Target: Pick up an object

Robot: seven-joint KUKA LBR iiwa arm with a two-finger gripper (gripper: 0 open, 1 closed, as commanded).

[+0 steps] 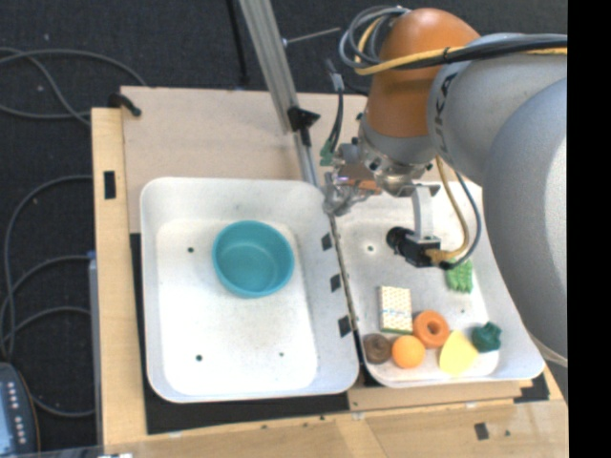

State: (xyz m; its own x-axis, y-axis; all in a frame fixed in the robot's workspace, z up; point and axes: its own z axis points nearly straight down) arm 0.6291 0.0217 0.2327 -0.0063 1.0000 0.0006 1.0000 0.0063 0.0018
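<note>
Objects for picking are gathered at the near end of the right bin (496, 365): an orange ball (409, 352), a yellow piece (458, 353), an orange ring (431, 327). All are judged light; the ball may roll, so it is best pinched across its middle

- A light wooden bench (210, 136) carries two shallow white bins side by side.
- The left bin (172, 351) and the right bin (511, 351) touch along their inner edges.
</note>
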